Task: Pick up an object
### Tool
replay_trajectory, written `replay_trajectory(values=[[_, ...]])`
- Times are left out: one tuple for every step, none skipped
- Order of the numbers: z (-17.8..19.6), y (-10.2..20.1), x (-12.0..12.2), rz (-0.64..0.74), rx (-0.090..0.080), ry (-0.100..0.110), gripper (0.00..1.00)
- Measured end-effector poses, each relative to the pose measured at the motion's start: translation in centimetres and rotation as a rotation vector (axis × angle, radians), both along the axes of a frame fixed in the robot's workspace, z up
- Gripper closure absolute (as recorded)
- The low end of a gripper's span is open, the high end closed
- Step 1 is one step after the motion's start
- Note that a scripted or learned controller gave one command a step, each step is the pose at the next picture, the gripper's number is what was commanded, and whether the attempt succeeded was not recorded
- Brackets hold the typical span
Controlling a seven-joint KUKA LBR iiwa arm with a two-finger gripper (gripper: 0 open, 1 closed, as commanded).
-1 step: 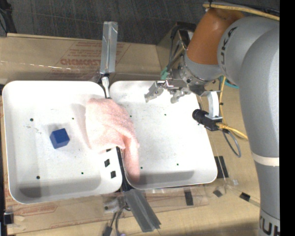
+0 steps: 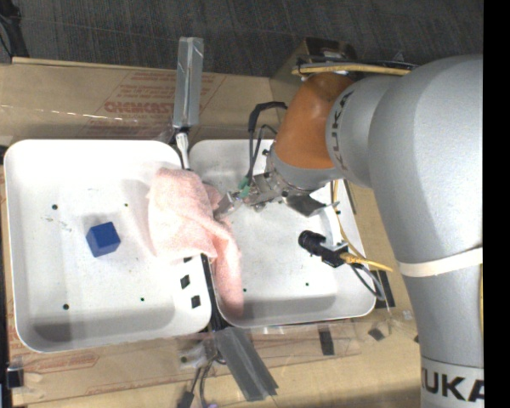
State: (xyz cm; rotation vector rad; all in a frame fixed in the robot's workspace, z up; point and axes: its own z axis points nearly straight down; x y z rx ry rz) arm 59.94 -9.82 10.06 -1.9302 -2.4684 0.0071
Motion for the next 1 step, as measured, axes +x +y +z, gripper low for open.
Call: replay_trajectory(values=[[-1.13,-0.03,-4.53,0.216,0.002,-0.002,0.0]])
